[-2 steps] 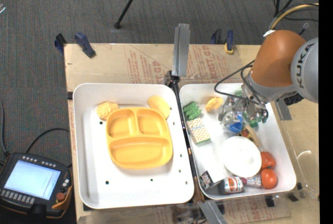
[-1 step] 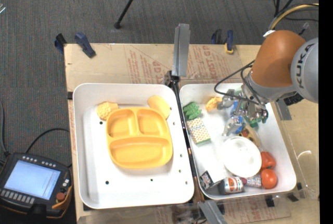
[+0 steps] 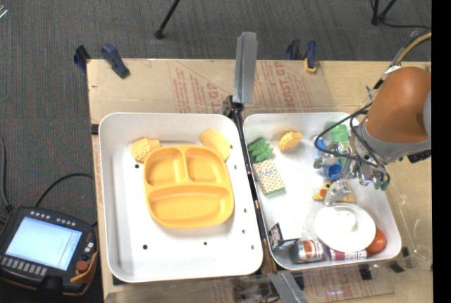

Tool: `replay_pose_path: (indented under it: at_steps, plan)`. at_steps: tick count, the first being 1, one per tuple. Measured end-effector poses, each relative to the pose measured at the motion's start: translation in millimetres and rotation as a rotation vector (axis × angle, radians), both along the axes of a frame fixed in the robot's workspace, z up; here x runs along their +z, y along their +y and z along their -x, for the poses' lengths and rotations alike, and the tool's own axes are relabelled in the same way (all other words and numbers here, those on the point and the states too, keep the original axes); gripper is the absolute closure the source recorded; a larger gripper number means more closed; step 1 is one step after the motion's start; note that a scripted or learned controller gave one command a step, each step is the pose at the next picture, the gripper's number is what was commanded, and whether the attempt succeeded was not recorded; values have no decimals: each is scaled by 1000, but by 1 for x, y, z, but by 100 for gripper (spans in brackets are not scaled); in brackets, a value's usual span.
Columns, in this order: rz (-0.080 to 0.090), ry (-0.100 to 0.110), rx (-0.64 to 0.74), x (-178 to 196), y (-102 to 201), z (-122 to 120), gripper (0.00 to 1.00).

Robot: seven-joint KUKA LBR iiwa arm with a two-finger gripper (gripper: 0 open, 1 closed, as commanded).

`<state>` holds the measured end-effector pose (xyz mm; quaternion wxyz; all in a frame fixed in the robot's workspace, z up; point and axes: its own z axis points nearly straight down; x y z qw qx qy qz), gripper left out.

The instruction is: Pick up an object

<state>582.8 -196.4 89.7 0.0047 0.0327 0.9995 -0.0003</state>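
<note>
My gripper hangs low over the right side of the right bin, under the arm's orange band. It sits in a cluster of small items: a blue piece at its left, a green piece just behind it and a small yellow toy in front of it. The wrist hides whatever lies directly beneath. I see nothing lifted clear of the bin floor.
The right bin also holds a green toy, a small printed box, an orange-yellow lump, a white dish, a can and a red ball. A yellow divided plate lies in the left bin.
</note>
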Motion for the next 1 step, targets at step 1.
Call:
replay_pose_path:
  at_steps: [1]
  plan:
    - [-3, 8, 66, -2, 50, -5, 0]
